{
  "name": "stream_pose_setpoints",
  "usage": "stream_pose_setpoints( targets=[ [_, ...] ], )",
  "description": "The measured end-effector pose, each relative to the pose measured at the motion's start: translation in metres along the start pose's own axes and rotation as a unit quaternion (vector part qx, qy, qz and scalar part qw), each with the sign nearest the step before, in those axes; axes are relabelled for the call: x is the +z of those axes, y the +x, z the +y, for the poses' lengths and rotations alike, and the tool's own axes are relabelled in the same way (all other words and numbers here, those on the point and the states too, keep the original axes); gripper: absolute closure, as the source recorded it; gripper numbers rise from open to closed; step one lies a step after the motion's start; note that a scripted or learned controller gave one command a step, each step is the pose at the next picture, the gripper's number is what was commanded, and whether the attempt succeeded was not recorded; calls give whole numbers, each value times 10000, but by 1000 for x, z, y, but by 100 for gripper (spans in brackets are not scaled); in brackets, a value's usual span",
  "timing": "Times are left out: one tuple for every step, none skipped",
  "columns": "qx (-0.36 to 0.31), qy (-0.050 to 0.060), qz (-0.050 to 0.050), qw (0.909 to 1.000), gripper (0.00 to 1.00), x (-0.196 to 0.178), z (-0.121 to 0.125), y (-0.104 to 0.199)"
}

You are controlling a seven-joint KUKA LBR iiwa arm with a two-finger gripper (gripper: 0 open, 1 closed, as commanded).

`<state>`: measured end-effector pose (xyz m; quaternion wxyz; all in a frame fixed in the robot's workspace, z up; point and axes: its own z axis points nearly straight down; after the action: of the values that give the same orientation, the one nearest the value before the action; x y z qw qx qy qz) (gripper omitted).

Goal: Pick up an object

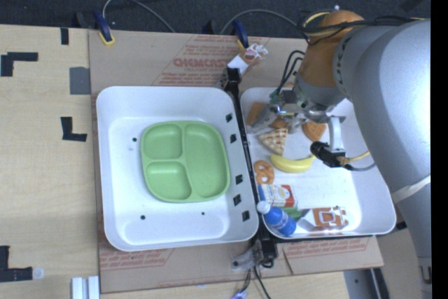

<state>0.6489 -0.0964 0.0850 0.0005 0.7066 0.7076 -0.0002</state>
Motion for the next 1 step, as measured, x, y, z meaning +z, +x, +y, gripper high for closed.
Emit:
stream_pose_setpoints(
  targets=[
    [9,79,13,10000,0,1,17,-4]
  ],
)
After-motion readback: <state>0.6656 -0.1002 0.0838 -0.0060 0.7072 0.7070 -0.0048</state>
